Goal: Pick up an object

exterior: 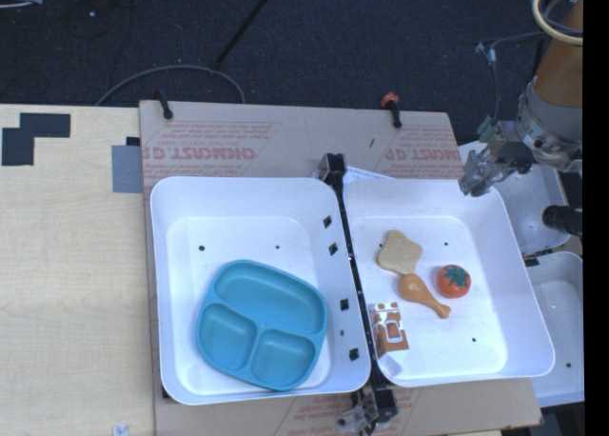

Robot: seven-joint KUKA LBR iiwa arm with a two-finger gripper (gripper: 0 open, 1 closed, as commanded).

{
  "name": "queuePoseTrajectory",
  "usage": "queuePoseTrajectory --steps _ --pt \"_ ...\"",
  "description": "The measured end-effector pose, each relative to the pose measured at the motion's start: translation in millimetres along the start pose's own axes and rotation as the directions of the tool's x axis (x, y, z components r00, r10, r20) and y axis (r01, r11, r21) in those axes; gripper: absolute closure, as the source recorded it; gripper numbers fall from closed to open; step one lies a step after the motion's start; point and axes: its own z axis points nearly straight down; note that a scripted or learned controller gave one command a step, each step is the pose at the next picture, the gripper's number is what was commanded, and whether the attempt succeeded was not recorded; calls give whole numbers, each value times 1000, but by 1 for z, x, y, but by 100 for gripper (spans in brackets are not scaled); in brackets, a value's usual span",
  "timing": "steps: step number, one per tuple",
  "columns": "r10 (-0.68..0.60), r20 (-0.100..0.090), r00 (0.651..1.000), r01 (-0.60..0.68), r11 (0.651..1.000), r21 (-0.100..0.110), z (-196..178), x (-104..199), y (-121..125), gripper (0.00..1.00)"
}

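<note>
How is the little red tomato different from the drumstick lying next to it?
The tomato is round and red-orange with a green top; the drumstick is long, tan and narrows to a thin end. The tomato sits compact, while the drumstick lies slantwise, its thin end pointing to the bin's near side. Both are small toy foods in the right bin, close together.

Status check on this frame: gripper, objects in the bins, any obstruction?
Gripper over right bin's far right corner, holding nothing visible. Tomato, drumstick, bread slice untouched in right bin. Nothing blocking them.
</note>
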Motion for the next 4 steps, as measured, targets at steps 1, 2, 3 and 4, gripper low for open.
queuePoseTrajectory --steps 1,2,3,4 --pt "0 -2 1000 0 1000 3 6 59 -11 100" --pt "-1 -3 1000 1 1000 2 13 113 -8 100" --pt "-1 -2 1000 1 1000 3 17 162 -17 100" --pt "0 -2 1000 0 1000 3 26 206 -22 100"
